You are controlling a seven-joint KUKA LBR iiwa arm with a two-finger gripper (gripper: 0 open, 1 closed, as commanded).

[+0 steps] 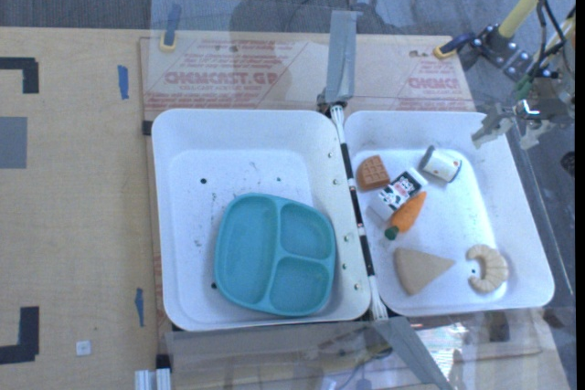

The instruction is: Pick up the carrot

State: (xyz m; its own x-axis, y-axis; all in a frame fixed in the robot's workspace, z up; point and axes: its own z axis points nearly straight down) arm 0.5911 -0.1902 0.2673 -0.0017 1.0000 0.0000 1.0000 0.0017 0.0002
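Note:
The carrot (408, 212) lies in the right bin (462, 219), near its left-centre. It is orange, with a small green tip pointing down-left toward the divider between the bins. It rests at a slant, its upper side against a small black-and-white carton (397, 193). Nothing covers it from above.
Around the carrot lie a brown waffle piece (372, 172), a white can on its side (441, 165), a tan wedge (421, 269) and a croissant (487, 268). The left bin (238, 164) holds a teal divided plate (274, 255). Clamps and cables (512, 110) crowd the upper right.

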